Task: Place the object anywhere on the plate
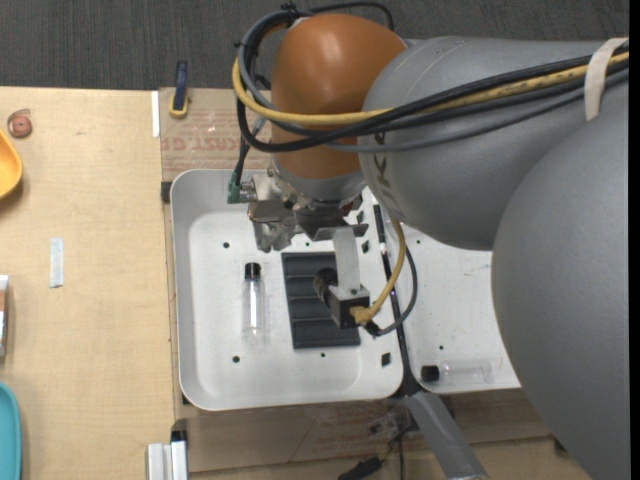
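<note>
Tan wooden bench (90,348) | left white bin (200,368): clear vial (253,308) lies flat just beside black ridged plate (305,318), apart, not on it | gripper (272,230) near vial's black-capped end, nothing seen held; how wide it stands cannot be told | red print on cardboard (205,133): unreadable

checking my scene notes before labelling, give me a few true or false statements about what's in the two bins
1. A clear tube with a black cap lies in the view's left bin. True.
2. The black ridged block lies in the right bin. False: it lies in the left bin, beside the tube.
3. The right bin holds a capped clear tube. True.
4. The arm reaches in from the view's left. False: it comes in from the right and hangs over the left bin.
</note>
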